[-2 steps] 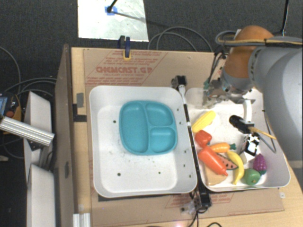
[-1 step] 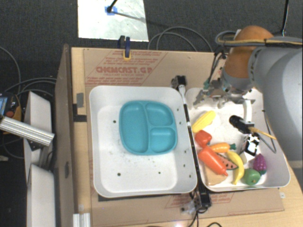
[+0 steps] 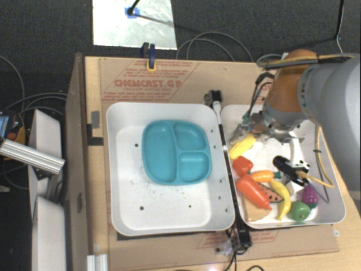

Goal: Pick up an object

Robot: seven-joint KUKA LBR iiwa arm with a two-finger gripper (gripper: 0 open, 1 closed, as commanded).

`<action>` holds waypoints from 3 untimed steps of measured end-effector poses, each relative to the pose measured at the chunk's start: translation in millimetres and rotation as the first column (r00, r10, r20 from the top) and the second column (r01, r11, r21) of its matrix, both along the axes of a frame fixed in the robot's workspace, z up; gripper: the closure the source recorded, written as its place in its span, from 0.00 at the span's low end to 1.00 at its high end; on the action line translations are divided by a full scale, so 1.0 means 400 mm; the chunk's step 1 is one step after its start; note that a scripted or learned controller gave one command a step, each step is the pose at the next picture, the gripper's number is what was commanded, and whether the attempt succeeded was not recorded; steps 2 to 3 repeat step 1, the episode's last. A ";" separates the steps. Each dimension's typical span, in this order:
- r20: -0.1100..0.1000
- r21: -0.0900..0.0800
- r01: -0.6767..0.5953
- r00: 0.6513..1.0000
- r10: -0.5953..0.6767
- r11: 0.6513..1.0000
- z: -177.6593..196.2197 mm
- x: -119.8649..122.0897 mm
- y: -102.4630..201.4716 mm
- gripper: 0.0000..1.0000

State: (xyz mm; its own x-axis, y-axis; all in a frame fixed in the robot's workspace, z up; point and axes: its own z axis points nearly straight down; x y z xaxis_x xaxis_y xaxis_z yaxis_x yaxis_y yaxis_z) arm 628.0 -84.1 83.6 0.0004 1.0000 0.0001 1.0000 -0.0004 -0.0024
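Observation:
My gripper [image 3: 246,132] hangs over the upper left part of the right bin [image 3: 338,210], below the orange band of the arm. Just under it, touching or nearly touching, lies a yellow toy food piece [image 3: 242,147]. Below that are a red pepper [image 3: 242,165], an orange carrot [image 3: 263,175] and a long red-orange piece [image 3: 254,192]. Further right lie a watermelon slice [image 3: 272,195], a yellow banana [image 3: 284,201], a green fruit [image 3: 300,210] and purple grapes [image 3: 309,195]. A tan bread slice [image 3: 256,213] rests at the bin's front.
The left bin [image 3: 121,208] holds a teal divided plate [image 3: 176,152]. A ridge [image 3: 224,151] separates the two bins. Cables run along the bench's far side, and a metal rail [image 3: 31,156] lies off to the left.

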 end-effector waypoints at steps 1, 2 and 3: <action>0.013 -0.001 -0.001 1.000 0.001 1.000 0.036 0.012 0.000 1.00; 0.013 -0.001 -0.001 1.000 0.001 1.000 0.036 0.012 0.000 1.00; 0.013 -0.001 -0.001 1.000 0.001 1.000 0.036 0.012 0.000 1.00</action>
